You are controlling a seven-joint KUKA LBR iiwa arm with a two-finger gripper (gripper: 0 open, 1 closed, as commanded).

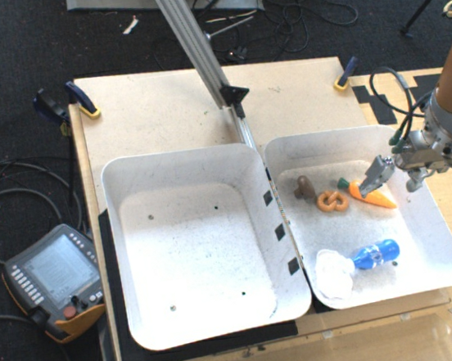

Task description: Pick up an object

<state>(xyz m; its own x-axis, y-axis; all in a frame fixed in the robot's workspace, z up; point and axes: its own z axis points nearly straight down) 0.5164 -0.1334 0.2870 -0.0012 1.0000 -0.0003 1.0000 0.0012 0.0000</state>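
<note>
In the right bin lie an orange carrot toy with a green top, an orange pretzel-shaped ring, a small brown piece, a blue bottle and a crumpled white cloth. My gripper hangs open over the bin's right part, just above and to the right of the carrot. Its left finger sits over the carrot's upper end, its right finger stands apart over the bare bin floor. Nothing is held between them.
The left bin sits beside the right one. A slanted metal rail runs down to the ridge between the bins. Clamps grip the board's back corners. A teach pendant lies at the left.
</note>
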